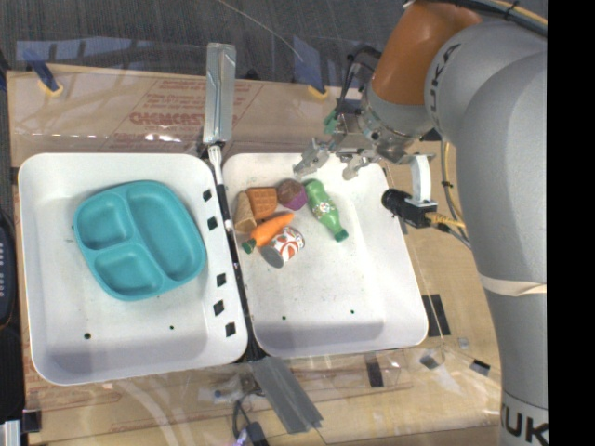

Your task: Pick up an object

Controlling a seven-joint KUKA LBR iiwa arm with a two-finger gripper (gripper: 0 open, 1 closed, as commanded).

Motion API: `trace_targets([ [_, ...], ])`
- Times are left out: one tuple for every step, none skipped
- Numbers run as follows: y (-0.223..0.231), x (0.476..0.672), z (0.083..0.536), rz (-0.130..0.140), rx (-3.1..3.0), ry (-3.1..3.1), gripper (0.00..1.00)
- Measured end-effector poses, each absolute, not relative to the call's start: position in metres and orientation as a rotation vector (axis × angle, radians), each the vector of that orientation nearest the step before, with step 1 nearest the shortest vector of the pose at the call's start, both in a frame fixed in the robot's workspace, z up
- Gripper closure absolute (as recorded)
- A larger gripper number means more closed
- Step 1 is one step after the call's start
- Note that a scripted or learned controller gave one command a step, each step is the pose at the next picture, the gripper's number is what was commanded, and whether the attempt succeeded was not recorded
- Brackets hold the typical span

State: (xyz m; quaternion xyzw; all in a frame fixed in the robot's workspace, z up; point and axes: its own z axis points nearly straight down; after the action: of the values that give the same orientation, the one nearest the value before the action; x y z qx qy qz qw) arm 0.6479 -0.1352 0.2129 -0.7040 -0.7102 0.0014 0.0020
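Bottle (326,210), green, one: just below the fingers (307,165), which stand spread apart holding nothing. Likely light, rigid, slick plastic; best taken across the body. Beyond it, left: one carrot (268,230), one can (283,245), one waffle (260,201), one purple piece (292,193). Bins (390,286): two. Far left: one teal tray (139,240).

Chunky grey arm (497,156) with a rounded orange band (414,40) above the wrist — black "KUKA" lettering on the shell, thin black cables, and a small metal gripper (333,161).
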Motion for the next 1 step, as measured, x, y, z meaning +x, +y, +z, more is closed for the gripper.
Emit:
trace_targets([
  [-0.1228,0.6602,0.0972,-0.009,-2.119,-2.332,0.0],
])
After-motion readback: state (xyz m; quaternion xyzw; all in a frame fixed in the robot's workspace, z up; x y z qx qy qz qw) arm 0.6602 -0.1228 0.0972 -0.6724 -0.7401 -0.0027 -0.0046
